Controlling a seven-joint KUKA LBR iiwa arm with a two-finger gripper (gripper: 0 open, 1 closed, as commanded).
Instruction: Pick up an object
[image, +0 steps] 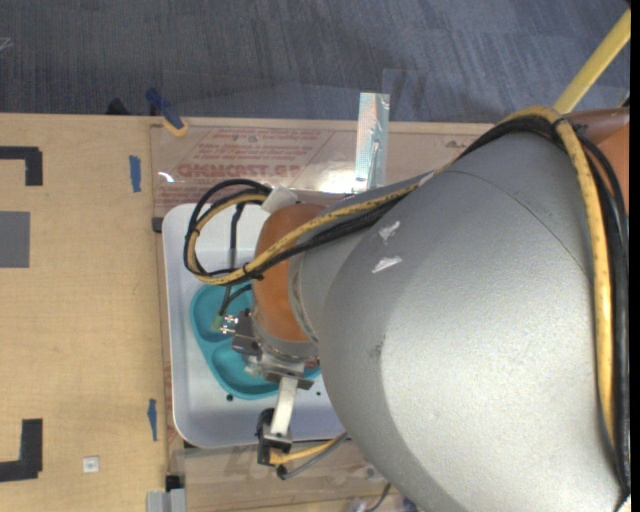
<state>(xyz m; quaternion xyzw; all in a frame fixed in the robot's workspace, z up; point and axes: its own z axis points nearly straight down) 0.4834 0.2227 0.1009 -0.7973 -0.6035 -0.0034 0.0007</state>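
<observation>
1. From where I stand, the grey arm (470, 330) bulks across most of the right side, its orange band (275, 275) low over the white bin (180, 330).

2. The end effector (268, 375) is down inside that bin, right over a teal object (215, 345). Whether it is spread or closed, or has anything in it, I cannot tell; the wrist and its mount cover that part.

3. The teal object lies on the bin floor toward the bin's left wall, curved and lobed, partly hidden under the wrist. It looks like thin moulded plastic or rubber, so I would judge it light, probably smooth and a bit slippery, and not fragile.

4. My guess for a hold: across a raised rim or narrow lobe, not flat on its broad face, where a two-finger pinch would likely slide off.

5. A white bar with a dark tip (278, 415) hangs from the tool toward the bin's near edge; I cannot say what it is.

6. Black and yellow cables (215, 225) loop over the far end of the bin, close to the wrist, and could snag on a quick lift.

7. Room is tight: the object sits near the left wall, so a finger there has little clearance. Straight up looks the freest way out. The brown surface (80, 300) to the left lies open.
</observation>
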